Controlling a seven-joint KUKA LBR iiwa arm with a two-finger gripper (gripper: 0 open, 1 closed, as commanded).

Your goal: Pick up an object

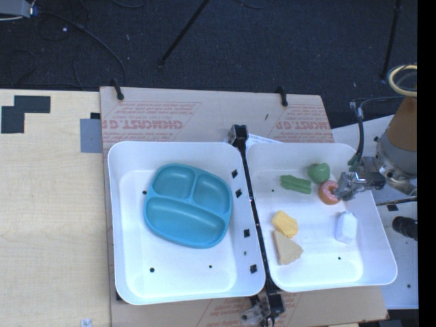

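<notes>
A pale worktop (48, 203) carries both bins; the pincer (345, 184) hangs beside the pink ring (329, 193), its opening unclear: approach stage, next centre and close

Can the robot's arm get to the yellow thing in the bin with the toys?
Probably yes. The yellow piece lies in the open on the right bin floor, nothing on top, and the end effector is near that bin's right side.
</notes>
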